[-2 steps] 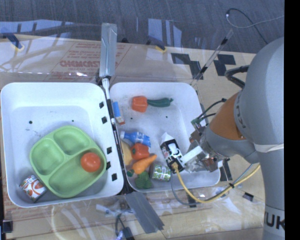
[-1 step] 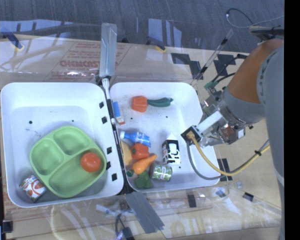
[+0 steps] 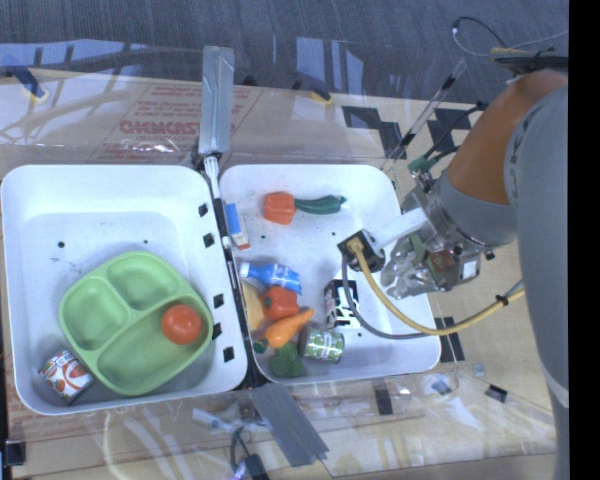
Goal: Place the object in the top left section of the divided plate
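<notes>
1. A red tomato [image 3: 181, 323] rests on the green divided plate [image 3: 100, 353] in the left bin [image 3: 20, 228], at the edge of the large lower section, not the top left one.
2. The tool [image 3: 342, 303] hangs low over the right bin [image 3: 380, 193], near a can [image 3: 324, 345] and carrot [image 3: 287, 326]; its fingers look empty, though whether they stand wide or narrow cannot be told.
3. Risk: a descent here could snag the crowded toys or yellow cable [image 3: 420, 323].
</notes>
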You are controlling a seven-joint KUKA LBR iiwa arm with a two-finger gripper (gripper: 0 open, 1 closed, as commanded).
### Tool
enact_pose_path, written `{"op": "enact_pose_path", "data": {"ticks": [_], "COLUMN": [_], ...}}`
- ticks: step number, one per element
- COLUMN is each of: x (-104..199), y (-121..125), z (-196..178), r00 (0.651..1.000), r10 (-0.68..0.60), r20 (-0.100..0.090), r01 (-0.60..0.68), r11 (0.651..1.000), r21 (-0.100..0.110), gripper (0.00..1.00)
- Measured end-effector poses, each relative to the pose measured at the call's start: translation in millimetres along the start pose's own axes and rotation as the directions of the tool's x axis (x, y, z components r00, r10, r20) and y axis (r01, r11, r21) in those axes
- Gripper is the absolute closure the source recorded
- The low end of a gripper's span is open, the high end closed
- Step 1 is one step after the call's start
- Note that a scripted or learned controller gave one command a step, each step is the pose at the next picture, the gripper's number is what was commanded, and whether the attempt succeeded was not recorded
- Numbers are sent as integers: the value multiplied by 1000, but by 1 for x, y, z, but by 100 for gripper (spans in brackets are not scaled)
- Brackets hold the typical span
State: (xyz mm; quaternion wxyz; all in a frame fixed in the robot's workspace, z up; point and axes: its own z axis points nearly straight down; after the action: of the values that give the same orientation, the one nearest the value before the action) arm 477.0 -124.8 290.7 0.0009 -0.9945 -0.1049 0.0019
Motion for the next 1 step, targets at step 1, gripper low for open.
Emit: {"op": "enact_pose_path", "data": {"ticks": [1], "x": [-1], "y": [24], "z": [170], "r00": [1000], "r10": [2], "r20": [-16], "r01": [-2], "r11": [1000], "r21": [-4], "gripper": [100]}}
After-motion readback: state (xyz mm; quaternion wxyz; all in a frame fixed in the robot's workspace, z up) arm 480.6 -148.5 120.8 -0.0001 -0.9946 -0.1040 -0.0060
